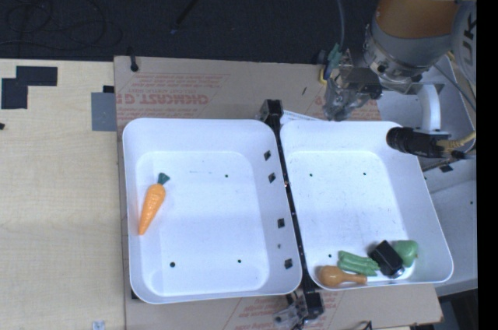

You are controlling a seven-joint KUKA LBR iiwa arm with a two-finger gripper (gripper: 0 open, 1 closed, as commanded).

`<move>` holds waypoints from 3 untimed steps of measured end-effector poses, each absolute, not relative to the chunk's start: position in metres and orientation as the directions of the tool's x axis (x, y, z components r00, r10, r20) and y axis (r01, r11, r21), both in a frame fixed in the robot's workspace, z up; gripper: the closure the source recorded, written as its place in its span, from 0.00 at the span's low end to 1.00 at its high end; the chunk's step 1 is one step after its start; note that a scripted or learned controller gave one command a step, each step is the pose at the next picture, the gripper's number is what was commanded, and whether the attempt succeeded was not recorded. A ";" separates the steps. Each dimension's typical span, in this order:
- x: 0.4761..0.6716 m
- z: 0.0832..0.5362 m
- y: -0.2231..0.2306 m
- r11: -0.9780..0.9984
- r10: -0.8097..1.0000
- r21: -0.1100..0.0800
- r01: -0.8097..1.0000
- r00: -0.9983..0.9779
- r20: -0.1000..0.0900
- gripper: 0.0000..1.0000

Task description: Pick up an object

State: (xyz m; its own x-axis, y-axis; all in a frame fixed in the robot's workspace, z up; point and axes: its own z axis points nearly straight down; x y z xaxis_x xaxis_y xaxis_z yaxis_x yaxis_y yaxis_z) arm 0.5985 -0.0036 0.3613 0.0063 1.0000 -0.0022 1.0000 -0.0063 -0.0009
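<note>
An orange toy carrot [152, 202] with a green top lies at the left side of the left bin [198, 286]. In the near right corner of the right bin [436, 204] lie a green bean pod [357, 264], an orange-brown pear-shaped toy [339, 276], a black block [386, 258] and a green rounded piece [405, 249], all close together. My gripper [340, 104] hangs above the far edge of the right bin, beyond its rim, with nothing visible between its fingers. It is far from every object.
A black divider clip strip [282, 196] runs between the two bins. Both bins rest on a cardboard sheet [202, 87]. A black cylinder [412, 142] on the arm juts over the right bin's far right corner. Cables hang behind the arm.
</note>
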 end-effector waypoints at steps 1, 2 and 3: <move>0.564 0.300 -0.050 -0.005 1.000 -0.008 1.000 0.005 -0.001 1.00; 0.573 0.347 0.022 0.005 1.000 0.000 1.000 -0.005 0.000 1.00; 0.620 0.412 0.094 0.008 1.000 0.006 1.000 -0.008 0.002 1.00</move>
State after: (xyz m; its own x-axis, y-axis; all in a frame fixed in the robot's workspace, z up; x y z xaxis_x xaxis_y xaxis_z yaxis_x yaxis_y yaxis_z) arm 0.6204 0.0936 0.4115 -0.0076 1.0000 0.0020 1.0000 0.0076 0.0063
